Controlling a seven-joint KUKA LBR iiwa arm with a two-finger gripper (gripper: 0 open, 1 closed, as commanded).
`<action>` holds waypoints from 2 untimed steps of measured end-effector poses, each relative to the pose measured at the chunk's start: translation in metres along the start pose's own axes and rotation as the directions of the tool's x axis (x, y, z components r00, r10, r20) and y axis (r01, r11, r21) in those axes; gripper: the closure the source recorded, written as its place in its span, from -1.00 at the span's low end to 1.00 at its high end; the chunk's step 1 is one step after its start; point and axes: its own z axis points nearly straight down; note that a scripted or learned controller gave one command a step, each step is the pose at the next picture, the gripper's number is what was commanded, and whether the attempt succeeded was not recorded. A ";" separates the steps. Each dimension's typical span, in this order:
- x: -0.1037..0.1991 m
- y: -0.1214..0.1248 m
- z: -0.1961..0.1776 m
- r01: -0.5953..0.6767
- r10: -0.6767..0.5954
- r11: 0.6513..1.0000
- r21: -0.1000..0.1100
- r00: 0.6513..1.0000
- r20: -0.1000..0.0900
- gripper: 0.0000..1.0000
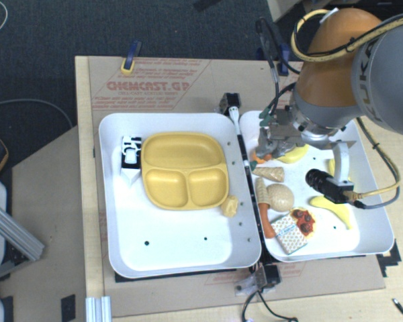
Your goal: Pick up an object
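Note:
My gripper (274, 147) reaches down into the back left part of the right bin (373, 237). Just under it lie a small orange piece (259, 158) and a yellow piece (295, 155). In front of it sit a pale cone (269, 174), a beige round lump (281, 196) and an orange stick (266, 221). Further toward the front are a red-topped piece (303, 222), a checkered packet (289, 235) and a banana (334, 210). Nothing shows as held.
The left bin (181, 250) holds a yellow divided plate (185, 168), a black-and-white item (130, 154) beside its left edge and a small pale yellow bit (230, 206) at its right corner. The arm's bulk hangs over the right bin's back half.

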 end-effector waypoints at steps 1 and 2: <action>-0.012 0.007 0.003 -0.008 0.008 1.000 -0.001 1.000 0.002 1.00; -0.008 -0.005 0.019 -0.008 0.008 1.000 0.007 1.000 0.001 1.00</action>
